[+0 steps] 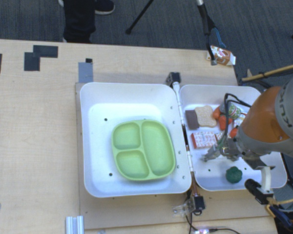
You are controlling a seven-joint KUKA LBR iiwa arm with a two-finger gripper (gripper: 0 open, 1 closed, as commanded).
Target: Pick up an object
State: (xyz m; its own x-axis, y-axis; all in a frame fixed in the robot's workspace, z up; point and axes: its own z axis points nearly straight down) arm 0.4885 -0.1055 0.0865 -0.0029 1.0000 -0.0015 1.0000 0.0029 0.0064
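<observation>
The right bin (pixel 210 178) holds several small objects. A round dark green piece (pixel 233 174) lies near its front. A red and white packet (pixel 203 139) sits mid-bin, with a beige slice (pixel 205 116) and a brown block (pixel 191 119) behind it. Orange pieces (pixel 218 114) and a green and white wrapper (pixel 235 112) lie further back. My gripper (pixel 210 155) hangs low over the bin floor, just in front of the packet and left of the green piece. Nothing shows in its grasp. The arm's orange band (pixel 263 121) covers the bin's right side.
The left bin (pixel 95 130) carries a light green divided plate (pixel 144 150). A snack wrapper (pixel 222 56) lies on the bench behind the right bin. Cables and a connector (pixel 193 206) sit at the bench's front edge. A person's legs and a tripod stand beyond the bench.
</observation>
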